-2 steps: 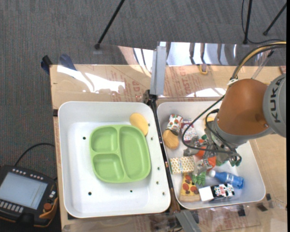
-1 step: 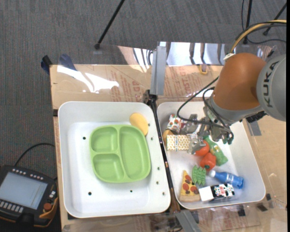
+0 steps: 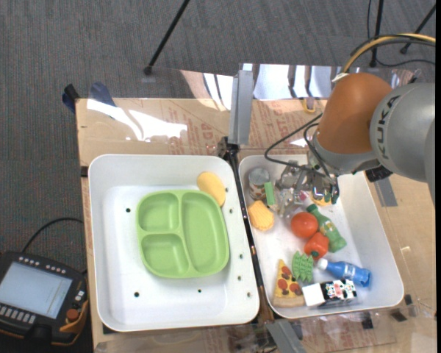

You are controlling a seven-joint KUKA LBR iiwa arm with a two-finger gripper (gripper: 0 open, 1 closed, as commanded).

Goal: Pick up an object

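My gripper [image 3: 303, 186] hangs over the back part of the right bin [image 3: 378, 252], below the orange wrist band. Just beneath it lie a red tomato [image 3: 304, 224], a green bottle [image 3: 328, 231] and a yellow-orange fruit [image 3: 261, 215]. A grey can [image 3: 259, 176] sits to its left, near the bin's back left corner. Nearer the front lie a red pepper [image 3: 316, 245], a green toy [image 3: 303, 265], a pizza slice [image 3: 284, 284], a blue bottle [image 3: 348, 272] and a black-and-white carton [image 3: 331, 293]. I see nothing held in the gripper.
The left bin [image 3: 110, 271] holds a green divided plate [image 3: 182, 234] and a yellow fruit [image 3: 212, 187] at its back right. A raised rim divides the two bins. A teach pendant [image 3: 33, 296] lies on the floor at the lower left.
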